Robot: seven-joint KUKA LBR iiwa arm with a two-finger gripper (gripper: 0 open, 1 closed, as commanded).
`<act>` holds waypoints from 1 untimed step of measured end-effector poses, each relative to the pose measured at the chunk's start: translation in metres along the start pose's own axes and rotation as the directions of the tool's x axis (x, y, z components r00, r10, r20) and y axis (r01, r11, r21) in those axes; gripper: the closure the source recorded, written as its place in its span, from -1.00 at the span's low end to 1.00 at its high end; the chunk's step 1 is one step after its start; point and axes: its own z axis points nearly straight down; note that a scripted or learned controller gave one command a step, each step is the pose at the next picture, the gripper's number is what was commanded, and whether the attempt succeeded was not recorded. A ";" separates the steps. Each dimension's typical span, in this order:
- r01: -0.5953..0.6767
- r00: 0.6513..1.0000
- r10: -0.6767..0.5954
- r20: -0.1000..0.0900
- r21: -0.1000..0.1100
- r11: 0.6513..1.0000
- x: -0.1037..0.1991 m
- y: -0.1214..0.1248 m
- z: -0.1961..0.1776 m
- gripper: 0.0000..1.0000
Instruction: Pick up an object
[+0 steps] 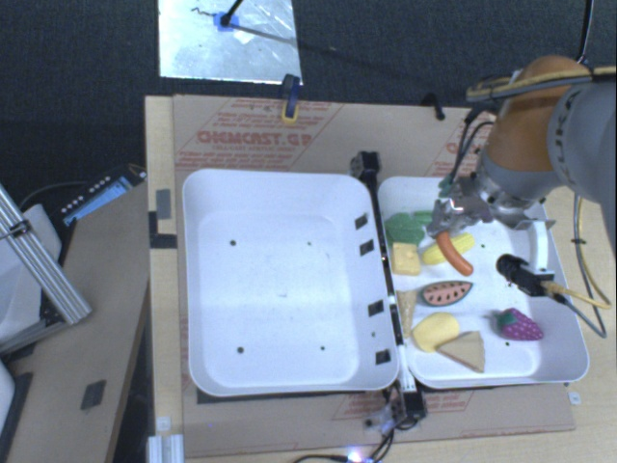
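Note:
My gripper (447, 220) hangs low over the back of the right bin (564, 355). Its tip sits just above the upper end of an orange sausage (455, 255), which lies across a yellow piece (465, 244). A green leafy toy (407, 227) lies directly left of the gripper. In front of it are a yellow cheese block (406, 258), a watermelon slice (446, 293), a yellow lemon (435, 331), a tan wedge (466, 352) and a purple grape bunch (520, 325). Nothing visibly hangs from the gripper.
The left bin (207, 201) stands beside the right one, with a black-clipped divider (378, 258) between them. The arm (540, 133) comes in from the upper right over the right bin's back corner. A cardboard sheet (251, 133) lies under both bins.

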 end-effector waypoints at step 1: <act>0.004 1.000 -0.004 0.002 -0.018 1.000 0.071 0.063 -0.065 1.00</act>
